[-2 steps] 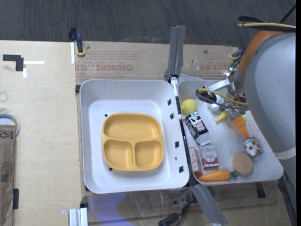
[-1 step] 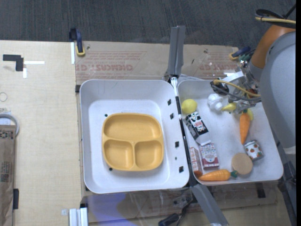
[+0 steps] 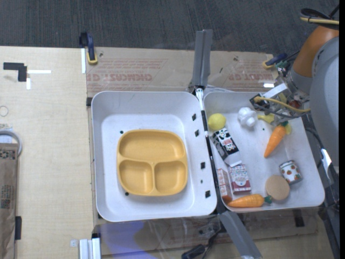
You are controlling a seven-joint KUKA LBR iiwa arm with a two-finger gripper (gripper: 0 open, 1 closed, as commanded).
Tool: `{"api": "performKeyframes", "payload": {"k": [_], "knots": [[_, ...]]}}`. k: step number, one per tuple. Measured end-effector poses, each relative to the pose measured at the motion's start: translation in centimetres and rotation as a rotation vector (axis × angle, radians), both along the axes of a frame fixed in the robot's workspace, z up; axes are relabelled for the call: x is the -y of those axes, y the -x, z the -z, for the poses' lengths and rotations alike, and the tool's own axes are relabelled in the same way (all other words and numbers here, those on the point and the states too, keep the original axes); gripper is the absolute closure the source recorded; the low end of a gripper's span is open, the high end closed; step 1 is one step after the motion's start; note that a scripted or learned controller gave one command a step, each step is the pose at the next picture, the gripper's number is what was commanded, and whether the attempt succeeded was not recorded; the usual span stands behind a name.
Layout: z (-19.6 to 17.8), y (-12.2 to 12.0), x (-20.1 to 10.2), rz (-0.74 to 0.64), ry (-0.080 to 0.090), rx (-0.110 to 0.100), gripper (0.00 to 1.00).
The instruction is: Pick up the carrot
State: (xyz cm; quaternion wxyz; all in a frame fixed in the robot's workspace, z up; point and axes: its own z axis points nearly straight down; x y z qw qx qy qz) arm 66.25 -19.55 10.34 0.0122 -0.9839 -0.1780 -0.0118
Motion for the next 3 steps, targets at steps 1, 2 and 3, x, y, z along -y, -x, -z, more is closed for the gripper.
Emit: {"api": "performKeyframes", "payload": {"k": [1,2,3], "knots": [[0.3,0.1,0.4,0.131,-0.001,-0.010,1.00],[-5.9,4.7,2.6,-0.037,0.027,-0.021,1.00],[-5.9,4.7,2.6,-0.037,0.027,-0.022,0.00]]}}
